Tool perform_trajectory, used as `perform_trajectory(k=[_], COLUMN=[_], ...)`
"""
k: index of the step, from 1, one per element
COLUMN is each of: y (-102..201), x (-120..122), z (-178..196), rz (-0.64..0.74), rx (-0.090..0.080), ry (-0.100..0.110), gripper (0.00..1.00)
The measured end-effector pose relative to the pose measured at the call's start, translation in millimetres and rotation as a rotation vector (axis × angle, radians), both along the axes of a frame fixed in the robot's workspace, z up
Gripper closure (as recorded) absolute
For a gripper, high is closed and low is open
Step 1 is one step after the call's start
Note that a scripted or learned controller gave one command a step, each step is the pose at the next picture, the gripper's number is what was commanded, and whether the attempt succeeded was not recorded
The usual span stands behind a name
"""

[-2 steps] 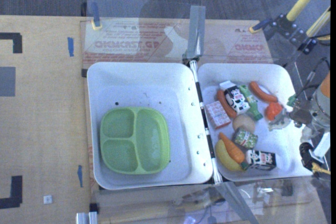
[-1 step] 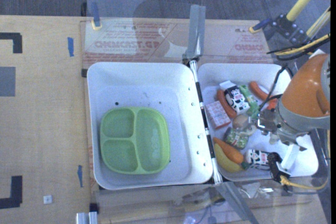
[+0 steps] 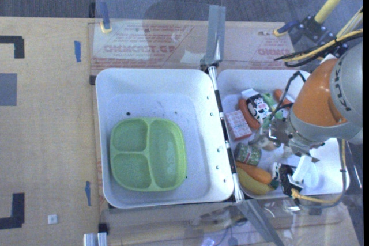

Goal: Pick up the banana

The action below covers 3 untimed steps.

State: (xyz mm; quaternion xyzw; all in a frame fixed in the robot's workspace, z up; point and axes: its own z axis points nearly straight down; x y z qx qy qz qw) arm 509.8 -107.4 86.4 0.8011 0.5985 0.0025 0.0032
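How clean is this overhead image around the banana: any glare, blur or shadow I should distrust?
Camera view: lighting is even and soft; the banana reads sharp enough, yellow at the right bin's near edge under a carrot. The arm blocks the items behind it. The clear panel behind the bins shows faint reflections. The green tray has slight sheen.

Plate [image 3: 148, 154] in left bin [image 3: 153, 80]. Right of plate, in right bin [image 3: 230, 80]: banana [image 3: 253, 184] at front, carrot [image 3: 256, 173] just behind it.
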Motion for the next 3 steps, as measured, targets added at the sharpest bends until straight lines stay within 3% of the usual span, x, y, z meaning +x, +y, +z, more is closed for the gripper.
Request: perform_trajectory(k=[1,2,3], y=[-11.1,-8.4,34.9], x=[-29.2,-30.8,31.4], z=[0.0,58.3,98.0], rz=[-0.021,-0.145,-0.031], rx=[0.002,0.002,0.002], ry=[0.004,0.009,0.008], gripper=[0.00,0.00,0.00])
